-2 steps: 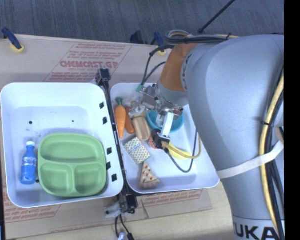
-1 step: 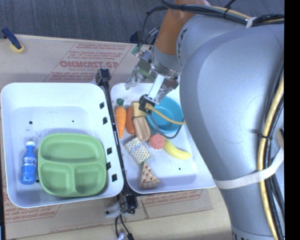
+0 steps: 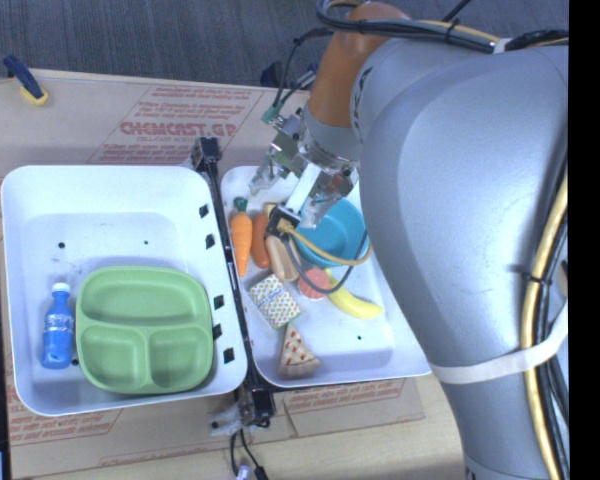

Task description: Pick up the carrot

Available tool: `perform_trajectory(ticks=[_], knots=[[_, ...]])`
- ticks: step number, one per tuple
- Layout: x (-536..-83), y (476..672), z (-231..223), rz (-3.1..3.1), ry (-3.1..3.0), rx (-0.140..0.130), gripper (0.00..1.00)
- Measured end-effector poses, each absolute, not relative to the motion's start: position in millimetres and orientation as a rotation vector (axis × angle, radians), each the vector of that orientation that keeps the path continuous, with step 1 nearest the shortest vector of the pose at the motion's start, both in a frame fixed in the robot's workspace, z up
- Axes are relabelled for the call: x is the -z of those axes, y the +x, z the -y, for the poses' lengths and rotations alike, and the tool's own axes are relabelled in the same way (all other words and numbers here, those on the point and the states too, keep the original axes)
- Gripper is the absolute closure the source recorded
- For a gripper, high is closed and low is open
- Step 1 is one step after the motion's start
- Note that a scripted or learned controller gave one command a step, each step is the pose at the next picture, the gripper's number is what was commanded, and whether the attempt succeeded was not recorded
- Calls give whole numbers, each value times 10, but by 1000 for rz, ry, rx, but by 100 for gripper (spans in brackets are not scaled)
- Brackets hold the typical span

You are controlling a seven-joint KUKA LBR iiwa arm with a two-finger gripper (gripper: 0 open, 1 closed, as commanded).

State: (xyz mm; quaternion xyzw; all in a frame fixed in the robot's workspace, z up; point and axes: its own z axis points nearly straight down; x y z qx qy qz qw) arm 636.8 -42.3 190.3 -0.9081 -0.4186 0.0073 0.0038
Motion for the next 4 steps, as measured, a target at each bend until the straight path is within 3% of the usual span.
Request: perform_trajectory(ticks=[1, 2, 3, 4], knots=[[-1904, 5915, 92, 1265, -2868, -20, 0], [-1899, 5594, 274, 672, -3060, -24, 0], [-1906, 5972, -83, 533, -3091, -19, 0], [-2538, 6287, -253, 522, -3093, -7, 0]])
